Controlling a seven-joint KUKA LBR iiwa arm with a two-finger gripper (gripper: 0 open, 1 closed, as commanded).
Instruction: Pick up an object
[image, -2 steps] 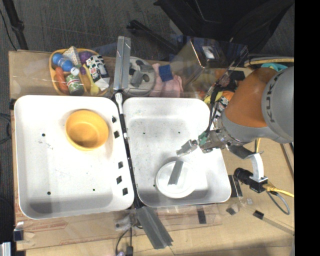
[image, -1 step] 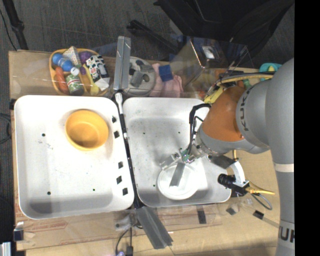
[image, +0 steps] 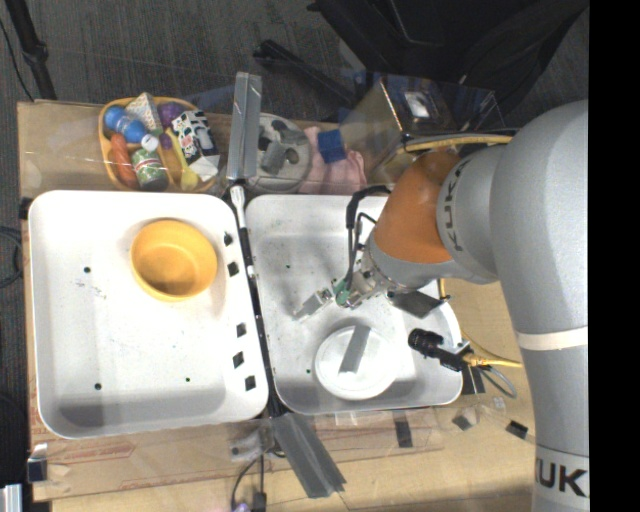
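Where the arm (image: 470, 210) reaches in from the right, you see it bent over the right bin (image: 290, 250), with the orange band (image: 415, 215) above that bin's far right part.

Gripper (image: 322, 299): low over the right bin's floor, near mid-bin, tip pointing toward the divider. State: you cannot tell whether it is apart or together, because the tip is small and blurs into the white floor. A green bit (image: 342, 296) sits at the tip. You cannot tell whether it is a loose thing or part of the tool, nor whether it is gripped.

Right bin, candidates for the pick: a white disc (image: 372, 378) near the front wall, just in front of the gripper and apart from it. A grey bar (image: 352, 350) lies slanted on the disc, inside its rim.

Left bin (image: 60, 330): a yellow bowl (image: 174, 258), upright, in the far half and nearer the divider than the left wall. It is well apart from the gripper. A few dark specks (image: 87, 270) dot this bin's floor. Black tabs (image: 241, 330) run in a row along its right wall.

Behind the bins, on the bench (image: 60, 150): a yellow basket (image: 104, 135) of small toys stands behind the left bin. A clear tub (image: 280, 150) stands behind the divider. A blue block (image: 330, 145) is just right of the tub, and a pink cloth (image: 335, 172) lies by the right bin's far rim.
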